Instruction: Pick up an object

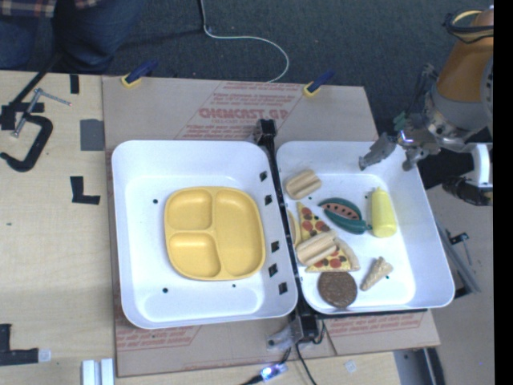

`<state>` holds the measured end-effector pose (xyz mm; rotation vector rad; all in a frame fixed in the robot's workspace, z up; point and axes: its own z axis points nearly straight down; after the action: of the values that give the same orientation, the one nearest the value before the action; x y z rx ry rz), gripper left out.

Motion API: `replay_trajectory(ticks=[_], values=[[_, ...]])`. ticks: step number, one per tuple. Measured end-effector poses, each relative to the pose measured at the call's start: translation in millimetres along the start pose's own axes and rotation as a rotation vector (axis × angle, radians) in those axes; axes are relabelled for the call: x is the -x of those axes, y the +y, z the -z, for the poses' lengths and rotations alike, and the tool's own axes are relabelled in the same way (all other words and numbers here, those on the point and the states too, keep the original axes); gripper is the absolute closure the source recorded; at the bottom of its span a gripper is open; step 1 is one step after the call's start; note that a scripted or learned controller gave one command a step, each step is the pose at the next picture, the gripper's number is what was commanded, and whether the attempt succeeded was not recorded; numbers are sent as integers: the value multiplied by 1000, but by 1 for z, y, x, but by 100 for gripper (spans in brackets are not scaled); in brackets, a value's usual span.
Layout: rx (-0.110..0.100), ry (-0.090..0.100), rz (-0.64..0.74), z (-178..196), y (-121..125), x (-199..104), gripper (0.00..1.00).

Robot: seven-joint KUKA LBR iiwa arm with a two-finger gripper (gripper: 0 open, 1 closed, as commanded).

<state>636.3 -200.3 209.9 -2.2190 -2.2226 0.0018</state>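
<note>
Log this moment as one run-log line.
phase: approach | gripper: open, holding nothing, over right bin's far rim | nearest: yellow corn | divided plate: left bin

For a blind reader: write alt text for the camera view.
The tool, fingers spread, hovers over the right bin's far rim, holding nothing. That bin holds toy food; the left bin holds a yellow divided plate.

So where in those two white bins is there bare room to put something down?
Left bin: a bare white border all round the yellow plate. Right bin: bare along the top, near the gripper, and down the right wall. Toy food crowds its left and middle.
</note>
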Motion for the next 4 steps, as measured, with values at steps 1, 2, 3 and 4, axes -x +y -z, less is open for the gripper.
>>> replay_trajectory(ticks=[1, 2, 3, 4], values=[[19, -6, -1, 191, -67, -1, 0], [16, -6, -5, 305, -145, 13, 0], [-16, 7, 4, 143, -154, -57, 0], [21, -4, 3, 335, -152, -71, 0]])
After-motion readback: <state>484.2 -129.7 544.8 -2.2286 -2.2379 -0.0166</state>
